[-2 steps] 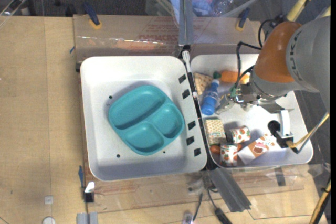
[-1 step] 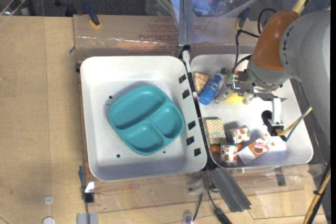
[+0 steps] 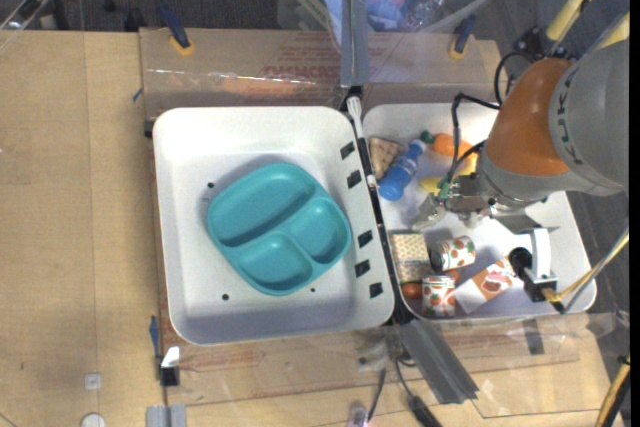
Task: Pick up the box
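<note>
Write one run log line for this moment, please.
arm: over right bin | gripper: low among items | box: lying in bin, not held | teal tray: left bin

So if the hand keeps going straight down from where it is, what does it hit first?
Probably the can lying just below the hand, or the bin floor beside it; depth is hard to judge from this slanted view.

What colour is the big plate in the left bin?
Teal, plain to see in the camera view: the plate.

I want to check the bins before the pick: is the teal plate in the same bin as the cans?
No, the teal plate lies alone in the left bin, while the cans are in the right bin.
</note>
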`<state>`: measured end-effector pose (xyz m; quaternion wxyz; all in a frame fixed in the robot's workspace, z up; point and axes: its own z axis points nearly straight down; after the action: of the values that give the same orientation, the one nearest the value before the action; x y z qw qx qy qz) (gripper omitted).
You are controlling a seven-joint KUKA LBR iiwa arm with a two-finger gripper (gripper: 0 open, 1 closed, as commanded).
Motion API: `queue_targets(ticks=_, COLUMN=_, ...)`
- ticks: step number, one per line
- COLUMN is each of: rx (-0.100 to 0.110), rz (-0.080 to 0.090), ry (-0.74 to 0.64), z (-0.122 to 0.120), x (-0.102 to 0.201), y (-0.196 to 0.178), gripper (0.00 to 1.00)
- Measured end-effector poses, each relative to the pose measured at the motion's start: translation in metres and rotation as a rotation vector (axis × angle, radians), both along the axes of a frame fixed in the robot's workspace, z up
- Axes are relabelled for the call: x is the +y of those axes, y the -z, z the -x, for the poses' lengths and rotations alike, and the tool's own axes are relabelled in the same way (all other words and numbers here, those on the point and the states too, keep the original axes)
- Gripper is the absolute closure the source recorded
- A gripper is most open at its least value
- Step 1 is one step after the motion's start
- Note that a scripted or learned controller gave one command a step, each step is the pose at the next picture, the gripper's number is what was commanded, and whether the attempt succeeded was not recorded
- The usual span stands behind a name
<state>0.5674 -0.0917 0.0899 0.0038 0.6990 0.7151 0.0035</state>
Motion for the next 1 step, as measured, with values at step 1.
queue_targets(ticks=1, rx=0.000, rz=0.000, ry=0.000, z=0.0000, x=-0.0001, y=0.0000, gripper=0.00)
